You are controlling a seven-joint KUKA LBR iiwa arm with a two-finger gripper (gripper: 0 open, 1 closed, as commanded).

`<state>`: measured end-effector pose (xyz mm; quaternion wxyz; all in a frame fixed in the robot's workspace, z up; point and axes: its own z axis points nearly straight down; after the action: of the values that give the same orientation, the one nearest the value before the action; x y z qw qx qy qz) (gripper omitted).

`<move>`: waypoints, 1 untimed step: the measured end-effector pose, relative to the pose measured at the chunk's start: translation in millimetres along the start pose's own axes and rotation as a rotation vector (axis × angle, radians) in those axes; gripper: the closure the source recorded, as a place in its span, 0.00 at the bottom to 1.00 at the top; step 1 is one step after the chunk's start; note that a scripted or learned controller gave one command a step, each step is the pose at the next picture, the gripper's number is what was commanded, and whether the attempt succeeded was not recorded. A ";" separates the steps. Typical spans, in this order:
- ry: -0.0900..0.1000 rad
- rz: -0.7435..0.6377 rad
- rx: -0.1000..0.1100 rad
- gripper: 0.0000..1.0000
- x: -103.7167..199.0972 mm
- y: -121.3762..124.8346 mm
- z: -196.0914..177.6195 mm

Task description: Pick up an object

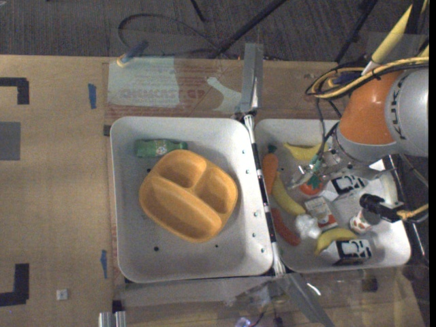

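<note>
Orange tray (pixel 189 195) fills left bin (pixel 122 203); claw (pixel 310 176), state unclear, over bananas (pixel 286 199) in right bin (pixel 398 247).

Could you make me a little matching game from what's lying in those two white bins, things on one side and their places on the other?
Things:
1. orange divided plate
2. green packet
3. carrot
4. claw

Places:
A. far edge of the left bin, beside the plate
B. right bin, along its left wall
C. middle of the left bin
D. over the right bin, above the bananas

Pairs: 1-C, 2-A, 3-B, 4-D
</note>
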<state>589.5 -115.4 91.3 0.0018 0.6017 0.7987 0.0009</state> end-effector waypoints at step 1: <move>-0.003 0.001 -0.006 1.00 -0.7 1.6 -11.4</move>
<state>591.3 -115.6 102.7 0.0046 0.6020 0.7985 0.0023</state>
